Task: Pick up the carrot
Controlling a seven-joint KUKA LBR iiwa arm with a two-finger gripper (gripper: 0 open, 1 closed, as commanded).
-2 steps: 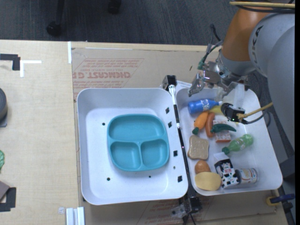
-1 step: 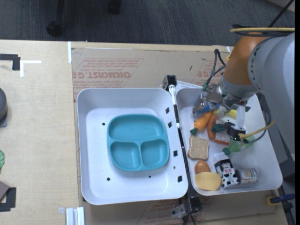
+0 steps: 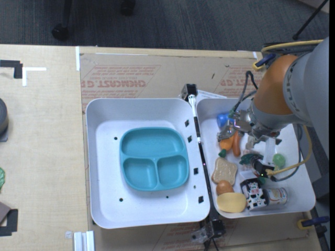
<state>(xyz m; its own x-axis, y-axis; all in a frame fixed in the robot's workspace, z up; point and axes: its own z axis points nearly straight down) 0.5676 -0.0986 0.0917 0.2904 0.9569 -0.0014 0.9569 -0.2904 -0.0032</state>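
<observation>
Gripper (image 3: pixel 234 131) sits low in the right bin (image 3: pixel 302 184), directly over the carrot (image 3: pixel 236 144). Finger state: cannot tell. Bread slice (image 3: pixel 224 170) lies just below the carrot.

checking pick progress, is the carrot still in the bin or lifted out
In the bin: the carrot lies in the right bin, beside the toast slice, with the gripper at it.

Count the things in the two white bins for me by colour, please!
Teal: 1, the divided tray
Orange: 1, the carrot
Blue: 1, a small thing
Green: 1, a ball
Tan or brown: 2, the bread slice and the egg-shaped thing
Yellow: 1, a rounded lump
Black and white: 1, a spotted toy
Silver: 1, a can
Total: 9
</observation>
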